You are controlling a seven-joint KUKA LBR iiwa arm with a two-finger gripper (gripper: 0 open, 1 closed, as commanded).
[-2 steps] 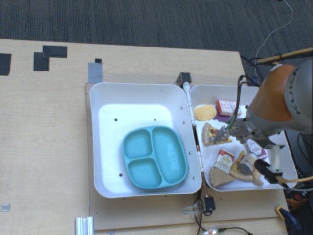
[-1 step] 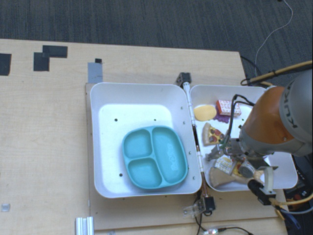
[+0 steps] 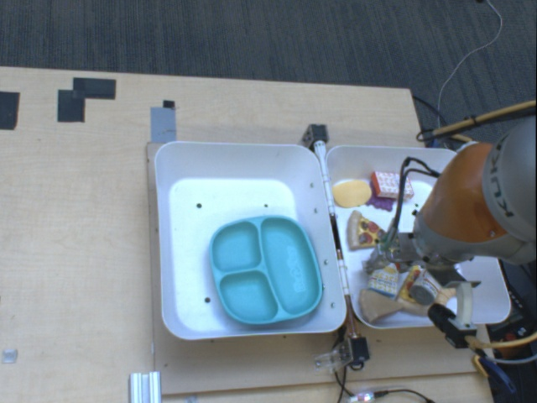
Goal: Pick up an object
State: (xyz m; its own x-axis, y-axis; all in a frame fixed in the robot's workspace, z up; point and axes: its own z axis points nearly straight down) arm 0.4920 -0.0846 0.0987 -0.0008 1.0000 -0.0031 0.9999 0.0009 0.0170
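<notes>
My gripper (image 3: 393, 260) is low over the near left part of the right bin (image 3: 495, 309), among a pile of small objects. Right under it lie a small pale packet with blue print (image 3: 383, 283), a tan flat piece (image 3: 379, 309) and a yellow-and-red item (image 3: 417, 288). Just left of the gripper rests a pizza-slice toy (image 3: 362, 229). Farther back in the bin are a yellow lemon-like object (image 3: 351, 193) and a pink-and-red box (image 3: 389, 183). The arm's orange band (image 3: 457, 200) hides much of the bin's middle.
The left bin (image 3: 189, 208) holds a teal divided plate (image 3: 265, 269) in its near half. A metal divider rail (image 3: 329, 217) runs between the bins. Black cables loop around the wrist and trail off the bench at the near right.
</notes>
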